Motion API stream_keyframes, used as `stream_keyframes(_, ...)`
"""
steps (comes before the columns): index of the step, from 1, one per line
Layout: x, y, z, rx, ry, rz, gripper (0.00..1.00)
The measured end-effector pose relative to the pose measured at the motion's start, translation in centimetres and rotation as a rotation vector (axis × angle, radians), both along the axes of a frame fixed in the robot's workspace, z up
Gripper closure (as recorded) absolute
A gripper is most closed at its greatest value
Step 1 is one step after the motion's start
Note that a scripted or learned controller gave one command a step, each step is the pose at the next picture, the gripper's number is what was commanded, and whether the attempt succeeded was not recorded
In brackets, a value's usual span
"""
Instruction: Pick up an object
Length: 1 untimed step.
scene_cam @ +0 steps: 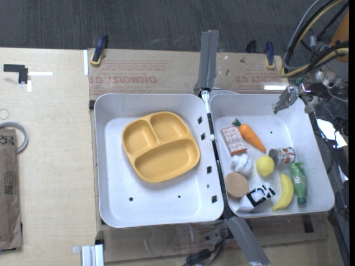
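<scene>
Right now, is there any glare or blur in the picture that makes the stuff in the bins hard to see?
In the camera view, lighting is even and soft; the yellow divided plastic plate and orange toy carrot are sharp with faint shadows. Mild glare sits on the right white bin wall, and the gripper looks slightly blurred.

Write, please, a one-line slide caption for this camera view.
Claw hovers over the right bin of toy foods, above the carrot; yellow divided plate in the left bin.
</scene>
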State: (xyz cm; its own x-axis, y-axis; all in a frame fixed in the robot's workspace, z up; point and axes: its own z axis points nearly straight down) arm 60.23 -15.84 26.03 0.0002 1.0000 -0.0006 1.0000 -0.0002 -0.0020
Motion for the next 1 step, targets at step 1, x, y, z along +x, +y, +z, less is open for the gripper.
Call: stream_keyframes(1, 3.14, 3.32, -16.33, -0.003, -0.011, 0.252, 0.0)
